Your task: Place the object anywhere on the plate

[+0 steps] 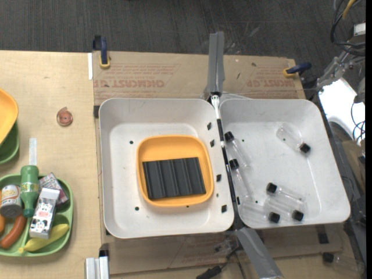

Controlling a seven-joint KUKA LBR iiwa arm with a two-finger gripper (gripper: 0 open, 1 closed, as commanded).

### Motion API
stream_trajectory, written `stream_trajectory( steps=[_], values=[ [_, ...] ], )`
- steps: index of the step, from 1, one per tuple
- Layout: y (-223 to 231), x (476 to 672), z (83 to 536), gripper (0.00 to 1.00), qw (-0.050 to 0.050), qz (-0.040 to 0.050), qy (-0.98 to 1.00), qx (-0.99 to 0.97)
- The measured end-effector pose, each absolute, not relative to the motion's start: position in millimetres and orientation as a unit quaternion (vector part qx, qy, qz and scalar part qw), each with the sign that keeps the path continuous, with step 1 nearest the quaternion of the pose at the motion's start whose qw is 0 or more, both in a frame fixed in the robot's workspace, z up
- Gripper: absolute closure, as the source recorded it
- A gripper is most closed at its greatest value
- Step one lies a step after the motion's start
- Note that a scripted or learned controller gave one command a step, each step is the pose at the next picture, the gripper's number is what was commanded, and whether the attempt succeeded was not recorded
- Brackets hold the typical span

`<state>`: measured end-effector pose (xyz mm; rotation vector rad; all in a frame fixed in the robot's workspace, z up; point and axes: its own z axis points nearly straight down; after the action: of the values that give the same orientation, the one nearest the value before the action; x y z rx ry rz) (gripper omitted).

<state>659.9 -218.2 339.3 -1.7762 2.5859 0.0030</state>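
Camera view: orange plate (148, 150) in left bin (116, 156) carries dark ribbed block (174, 177). Clear vials (285, 201) lie in right bin (325, 156). Hand state: cannot tell. Task judged complete if block is object.

Single fixed camera above the bench (46, 97), looking down at a slant from moderate height; both bins (116, 214) in full view, floor apparently beyond the far edge.
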Motion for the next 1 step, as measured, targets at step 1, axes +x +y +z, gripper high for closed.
stream_trajectory(
  steps=[1],
  values=[
    [-221.0, 659.8, 311.7, 0.0, 0.002, 0.0011, 0.7, -0.714]
  ],
)
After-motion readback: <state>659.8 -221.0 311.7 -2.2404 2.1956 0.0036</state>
